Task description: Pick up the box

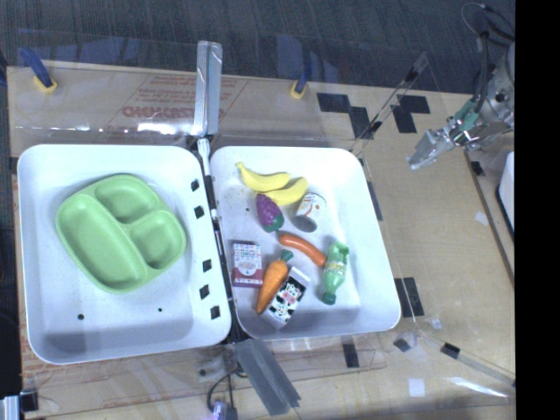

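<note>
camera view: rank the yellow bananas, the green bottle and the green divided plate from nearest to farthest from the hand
Hand is at upper right, outside the bins.
1. Yellow bananas, top of the right bin.
2. Green bottle, lower right of that bin; nearly as close as the bananas, so this is a tight call.
3. Green divided plate, left bin, farthest.

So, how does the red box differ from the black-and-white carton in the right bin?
The red box is red and pink; the carton is white with black patches. The box lies straight beside the bin's left wall, the carton lies tilted nearer the front edge. Both lie in the right bin, each touching the carrot.
</note>
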Robot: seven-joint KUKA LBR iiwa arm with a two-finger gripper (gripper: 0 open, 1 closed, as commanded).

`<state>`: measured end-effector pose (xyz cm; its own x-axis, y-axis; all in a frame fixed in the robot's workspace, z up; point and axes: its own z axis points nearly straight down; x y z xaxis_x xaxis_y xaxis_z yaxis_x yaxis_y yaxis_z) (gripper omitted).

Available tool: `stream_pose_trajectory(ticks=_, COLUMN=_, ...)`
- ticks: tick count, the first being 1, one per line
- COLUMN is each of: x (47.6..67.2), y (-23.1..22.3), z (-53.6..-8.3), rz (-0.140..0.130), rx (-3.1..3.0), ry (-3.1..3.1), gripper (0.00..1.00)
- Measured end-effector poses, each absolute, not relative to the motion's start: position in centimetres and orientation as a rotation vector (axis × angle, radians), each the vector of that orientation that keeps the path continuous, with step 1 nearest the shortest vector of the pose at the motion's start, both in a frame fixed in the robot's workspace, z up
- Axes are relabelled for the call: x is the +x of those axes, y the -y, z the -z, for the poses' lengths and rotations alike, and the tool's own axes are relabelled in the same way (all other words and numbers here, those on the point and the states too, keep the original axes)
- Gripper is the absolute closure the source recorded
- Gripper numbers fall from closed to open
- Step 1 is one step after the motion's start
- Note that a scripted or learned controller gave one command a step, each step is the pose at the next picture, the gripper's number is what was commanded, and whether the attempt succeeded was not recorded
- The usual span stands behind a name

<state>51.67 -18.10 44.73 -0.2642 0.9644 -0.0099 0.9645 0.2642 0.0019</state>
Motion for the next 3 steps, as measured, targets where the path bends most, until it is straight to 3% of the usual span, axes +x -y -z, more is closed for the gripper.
stream_pose_trajectory(ticks=1, x=49.6, y=18.9, z=-35.4, rz=0.004, rx=2.202, ry=-2.245, gripper=1.00)
stream_pose_trajectory(ticks=2, x=57.8, y=19.8, z=-13.7, rz=0.006, rx=2.331, ry=-2.113, gripper=1.00)
stream_pose_trajectory(ticks=3, x=50.8, y=17.1, z=-9.1, rz=0.003, rx=2.253, ry=-2.195, gripper=1.00)
